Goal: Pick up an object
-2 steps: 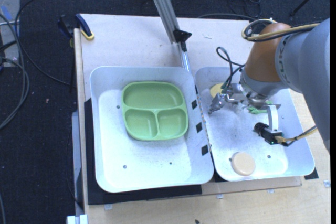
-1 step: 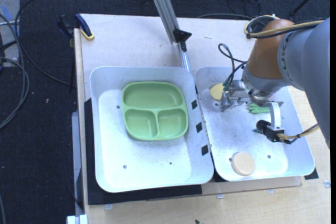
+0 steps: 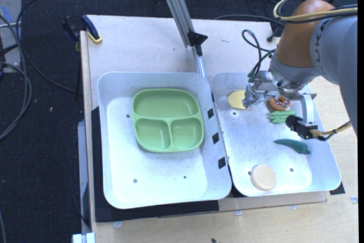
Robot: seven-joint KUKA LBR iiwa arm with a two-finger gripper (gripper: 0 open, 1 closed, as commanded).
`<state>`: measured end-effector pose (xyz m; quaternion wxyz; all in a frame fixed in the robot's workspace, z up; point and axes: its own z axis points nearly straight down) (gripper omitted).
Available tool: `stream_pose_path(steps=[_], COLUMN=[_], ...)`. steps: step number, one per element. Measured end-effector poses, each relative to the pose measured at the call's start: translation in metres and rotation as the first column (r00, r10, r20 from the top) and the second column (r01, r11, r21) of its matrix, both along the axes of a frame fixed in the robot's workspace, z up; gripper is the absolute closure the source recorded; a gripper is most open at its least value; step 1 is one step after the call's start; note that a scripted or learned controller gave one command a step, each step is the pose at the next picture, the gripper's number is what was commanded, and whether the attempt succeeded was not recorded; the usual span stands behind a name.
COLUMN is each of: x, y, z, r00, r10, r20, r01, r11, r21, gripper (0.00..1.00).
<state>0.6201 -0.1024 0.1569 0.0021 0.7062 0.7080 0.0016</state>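
My gripper [image 3: 251, 98] hangs low over the back of the right bin [image 3: 244, 139], at the right edge of a flat yellow piece [image 3: 235, 99]. Just to its right lies a small orange and brown ring-shaped item [image 3: 279, 103], with a light green toy [image 3: 278, 117] in front of that. A dark green pepper-like piece [image 3: 294, 145] lies further forward. A round beige disc [image 3: 263, 177] rests near the bin's front edge. I see nothing lifted off the bin floor.
The left bin [image 3: 119, 179] holds a green divided plate [image 3: 168, 119] in its middle. A slanted metal rail [image 3: 177, 0] runs down to the gap between the bins. The grey arm [image 3: 330, 37] reaches in from the right.
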Motion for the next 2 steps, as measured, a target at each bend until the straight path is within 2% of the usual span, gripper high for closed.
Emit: stream_pose_path(steps=[2], x=[0.003], y=[-0.001], z=[0.118], r00=[1.0], r10=[0.0], r20=[0.001], r01=[0.0], r11=[1.0], r21=[-0.001], gripper=[1.0])
